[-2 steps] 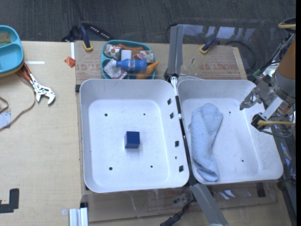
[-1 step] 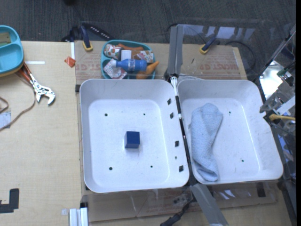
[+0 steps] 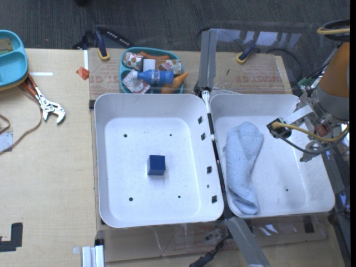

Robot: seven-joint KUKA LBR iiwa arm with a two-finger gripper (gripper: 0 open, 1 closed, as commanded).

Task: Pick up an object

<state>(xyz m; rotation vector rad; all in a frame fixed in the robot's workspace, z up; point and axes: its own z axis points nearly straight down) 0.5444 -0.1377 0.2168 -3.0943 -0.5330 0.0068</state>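
Left bin (image 3: 111,204): you see one small blue cube (image 3: 157,164) sitting near the middle of its floor, apart from every wall.
Right bin (image 3: 311,199): you see a light blue-grey towel (image 3: 243,163) lying crumpled along its left side, running from the upper middle down to the near wall.
Arm (image 3: 336,77): it comes in from the right, orange band showing, over the right bin's far right corner.
End effector (image 3: 314,129): it hangs above the right side of the right bin, well apart from the towel and far from the cube; cables and a yellow hose crowd it, so you cannot tell how it stands, and nothing is seen in it.
Bench (image 3: 50,177): left of the bins you have a wrench (image 3: 49,108), a teal tray (image 3: 11,57) at the far left edge, and a cord.
Behind left bin: a teal bowl (image 3: 151,71) stuffed with mixed small items, including a blue bottle.
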